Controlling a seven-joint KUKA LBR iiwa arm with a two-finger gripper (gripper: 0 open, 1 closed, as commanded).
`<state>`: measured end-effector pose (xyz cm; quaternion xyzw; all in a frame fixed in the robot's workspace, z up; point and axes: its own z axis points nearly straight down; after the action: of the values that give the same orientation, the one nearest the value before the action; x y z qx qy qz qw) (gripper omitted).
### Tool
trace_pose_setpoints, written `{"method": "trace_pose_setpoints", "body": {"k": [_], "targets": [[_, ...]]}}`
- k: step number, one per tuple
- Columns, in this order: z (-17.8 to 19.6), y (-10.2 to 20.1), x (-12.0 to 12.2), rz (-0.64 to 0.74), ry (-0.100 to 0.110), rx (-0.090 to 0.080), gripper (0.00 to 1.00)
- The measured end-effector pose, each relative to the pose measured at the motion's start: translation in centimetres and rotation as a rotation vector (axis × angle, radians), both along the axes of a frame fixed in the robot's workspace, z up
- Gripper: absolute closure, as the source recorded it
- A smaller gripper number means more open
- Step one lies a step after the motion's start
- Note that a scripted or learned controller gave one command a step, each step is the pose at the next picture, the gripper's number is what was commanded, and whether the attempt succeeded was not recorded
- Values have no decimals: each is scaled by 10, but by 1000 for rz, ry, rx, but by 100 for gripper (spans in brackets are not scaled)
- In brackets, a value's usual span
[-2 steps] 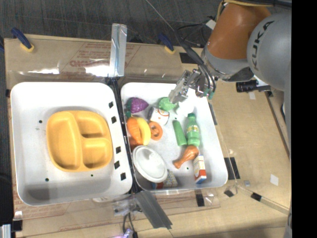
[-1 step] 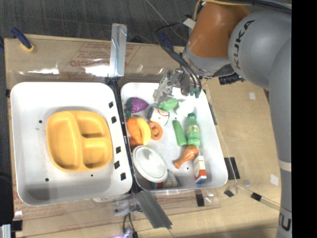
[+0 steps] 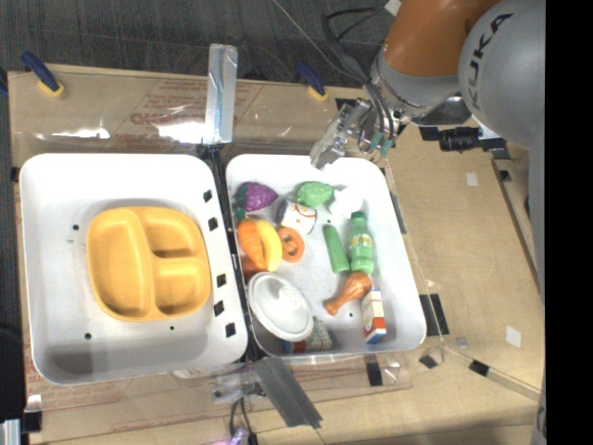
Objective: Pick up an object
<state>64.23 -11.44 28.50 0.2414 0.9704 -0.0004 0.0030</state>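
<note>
We look down at a slant on a bench with two shallow white bins side by side. The left bin (image 3: pixel 42 276) holds a yellow divided tray (image 3: pixel 148 260), lying flat near its centre. The right bin (image 3: pixel 400 267) is crowded with small toy items.

Taking the right bin as a clock face: at 11 o'clock lies a purple cabbage-like piece (image 3: pixel 257 196). At 12 o'clock sits a green leafy piece (image 3: pixel 315 193), and just below it a small white carton (image 3: pixel 298 216) with red print. At 9 o'clock we see an orange and yellow fruit piece (image 3: pixel 257 243), with a small orange round piece (image 3: pixel 291 247) touching its right side. Near the centre a slim green vegetable (image 3: pixel 334 247) lies beside a green bottle (image 3: pixel 360 242), which points toward 12 o'clock. At 7 o'clock rests a round white lid or bowl (image 3: pixel 278 308). At 5 o'clock a brown drumstick (image 3: pixel 348 292) lies close to a small red and white box (image 3: pixel 373 315).

The grey arm (image 3: pixel 505 54), with its orange band (image 3: pixel 435 21), enters from 2 o'clock of the scene. The gripper (image 3: pixel 334 145) hangs above the far rim of the right bin, at about 1 o'clock of that bin, apart from all the items. We see nothing between its fingers, and we cannot tell how far open they are. Every item lies in the bin; the nearest one to the gripper is the green leafy piece.

A strip of silver tape (image 3: pixel 221 91) stands at 12 o'clock, between the bins.
</note>
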Motion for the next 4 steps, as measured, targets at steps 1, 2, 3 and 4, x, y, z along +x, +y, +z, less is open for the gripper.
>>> {"method": "trace_pose_setpoints", "body": {"k": [1,2,3,4], "targets": [[2,-71,-6,395,1,-3,100],[-76,-53,-26,569,9,3,100],[-29,-68,-5,284,1,-2,100],[-77,-34,-19,464,6,1,100]]}}
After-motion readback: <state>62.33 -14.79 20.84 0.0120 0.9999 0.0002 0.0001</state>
